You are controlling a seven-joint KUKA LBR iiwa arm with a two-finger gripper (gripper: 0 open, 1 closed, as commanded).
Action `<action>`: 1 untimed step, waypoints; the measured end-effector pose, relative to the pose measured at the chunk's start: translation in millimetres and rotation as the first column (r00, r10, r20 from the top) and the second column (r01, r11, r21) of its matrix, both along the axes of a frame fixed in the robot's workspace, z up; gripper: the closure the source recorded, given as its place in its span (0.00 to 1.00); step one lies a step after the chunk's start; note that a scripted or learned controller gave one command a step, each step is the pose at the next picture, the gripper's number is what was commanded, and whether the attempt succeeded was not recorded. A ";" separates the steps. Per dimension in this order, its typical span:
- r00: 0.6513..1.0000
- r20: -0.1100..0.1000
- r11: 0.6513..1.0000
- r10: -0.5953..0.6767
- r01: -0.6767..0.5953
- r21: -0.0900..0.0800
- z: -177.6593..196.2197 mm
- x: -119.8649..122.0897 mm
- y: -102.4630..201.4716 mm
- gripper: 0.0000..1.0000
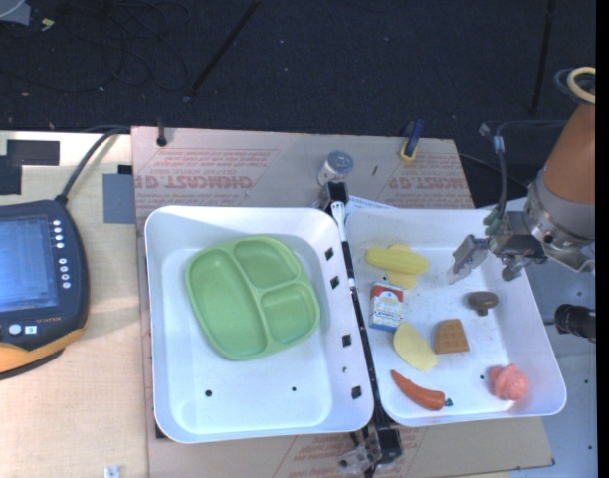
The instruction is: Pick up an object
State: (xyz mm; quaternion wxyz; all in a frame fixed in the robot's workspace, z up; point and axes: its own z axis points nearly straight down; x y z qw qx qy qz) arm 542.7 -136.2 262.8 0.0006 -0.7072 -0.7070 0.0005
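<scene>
Fingers (471, 255) of the gripper (491, 252) stand spread apart over the right bin (543, 352), near its upper right corner — nothing sits between them. Just below lies a small brown round object (483, 302), apart from the fingers. Farther down the bin are a brown square cracker-like piece (450, 336), a yellow oval piece (414, 347), a small red-and-white carton (387, 307), a yellow corn cob (396, 260), a red chili pepper (419, 390) and a pink lump (508, 381). The left bin (185, 386) holds a green divided plate (252, 296). Both bins rest on the worktop (115, 386) — a tablet-like pendant (31, 277) lies at its left.
</scene>
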 end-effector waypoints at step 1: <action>1.000 -0.016 1.000 -0.002 0.002 0.005 -120.6 -59.4 0.5 0.00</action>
